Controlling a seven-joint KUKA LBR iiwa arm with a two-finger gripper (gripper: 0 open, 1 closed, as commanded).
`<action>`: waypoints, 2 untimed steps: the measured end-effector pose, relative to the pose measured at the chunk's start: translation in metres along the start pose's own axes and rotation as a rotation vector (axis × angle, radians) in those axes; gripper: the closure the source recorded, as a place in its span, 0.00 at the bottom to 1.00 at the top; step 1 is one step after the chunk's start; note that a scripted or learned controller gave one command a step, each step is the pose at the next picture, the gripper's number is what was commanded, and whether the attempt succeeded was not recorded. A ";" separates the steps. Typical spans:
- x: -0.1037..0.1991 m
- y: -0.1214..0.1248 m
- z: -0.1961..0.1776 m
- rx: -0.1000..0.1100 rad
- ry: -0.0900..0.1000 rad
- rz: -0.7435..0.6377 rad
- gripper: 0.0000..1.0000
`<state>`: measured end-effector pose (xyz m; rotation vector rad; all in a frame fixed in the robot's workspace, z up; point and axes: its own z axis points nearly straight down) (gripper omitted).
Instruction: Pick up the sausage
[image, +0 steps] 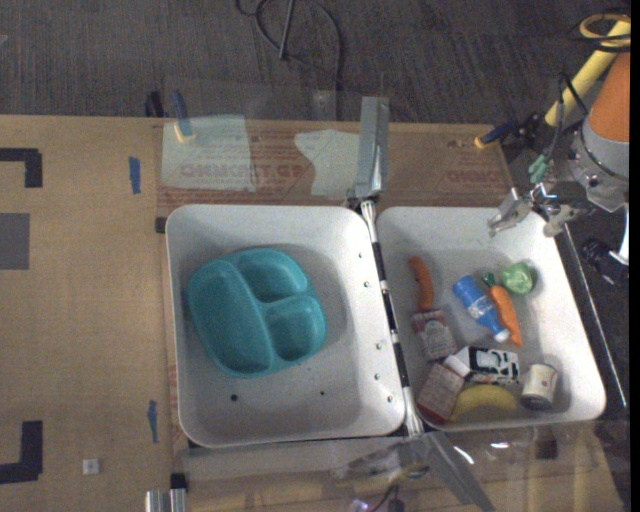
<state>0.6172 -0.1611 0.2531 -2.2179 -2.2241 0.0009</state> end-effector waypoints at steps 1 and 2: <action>0.047 0.001 0.098 0.001 0.000 0.008 0.00; 0.061 -0.005 0.165 -0.008 -0.001 -0.047 0.00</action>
